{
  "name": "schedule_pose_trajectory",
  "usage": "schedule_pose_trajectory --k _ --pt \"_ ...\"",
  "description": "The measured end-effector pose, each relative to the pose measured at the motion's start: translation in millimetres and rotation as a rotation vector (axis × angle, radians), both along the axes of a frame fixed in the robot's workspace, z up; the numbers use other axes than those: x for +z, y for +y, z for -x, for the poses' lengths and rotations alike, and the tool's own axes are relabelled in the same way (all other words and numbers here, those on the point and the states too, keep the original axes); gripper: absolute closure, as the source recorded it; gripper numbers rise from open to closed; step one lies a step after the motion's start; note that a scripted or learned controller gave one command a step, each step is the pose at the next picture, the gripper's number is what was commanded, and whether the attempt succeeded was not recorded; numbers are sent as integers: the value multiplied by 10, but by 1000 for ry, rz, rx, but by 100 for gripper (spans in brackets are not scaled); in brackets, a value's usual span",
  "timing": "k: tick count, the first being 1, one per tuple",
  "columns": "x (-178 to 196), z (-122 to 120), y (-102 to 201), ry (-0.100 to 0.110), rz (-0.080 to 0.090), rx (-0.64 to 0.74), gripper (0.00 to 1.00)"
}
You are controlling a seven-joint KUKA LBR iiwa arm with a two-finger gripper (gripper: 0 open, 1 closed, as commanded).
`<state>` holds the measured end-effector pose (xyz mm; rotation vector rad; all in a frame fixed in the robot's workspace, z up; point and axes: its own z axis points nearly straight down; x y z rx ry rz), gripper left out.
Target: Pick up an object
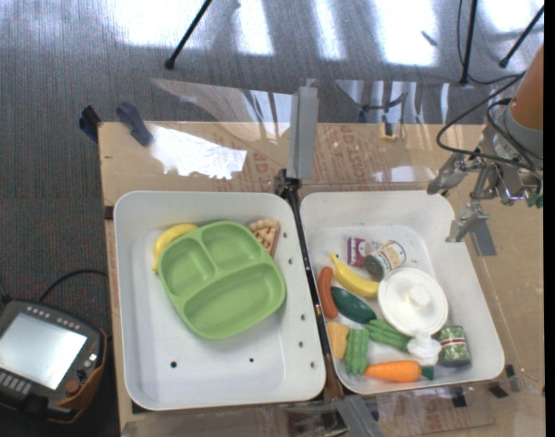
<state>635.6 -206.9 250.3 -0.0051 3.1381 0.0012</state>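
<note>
Objects for picking lie in the right bin (492, 335): banana (354, 279), tin can (385, 259), white lidded bowl (412, 302), carrot (395, 370), green vegetables (358, 349), a red sausage (327, 291). Left bin (141, 353) holds a green divided plate (223, 278) covering most of a yellow item (167, 240). Gripper (478, 221) hangs above the right bin's upper right rim, nothing between the fingers; whether they are apart or together cannot be told.
</note>
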Motion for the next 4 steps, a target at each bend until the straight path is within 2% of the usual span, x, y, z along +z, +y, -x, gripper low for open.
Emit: schedule_pose_trajectory --k 1,2,3,4 --pt "-1506 -57 267 16 -5 -34 0" --pt "-1633 116 614 4 -2 -1 0" --pt "-1617 607 1193 1 -1 -22 0" --pt "-1631 739 497 4 0 -170 0"
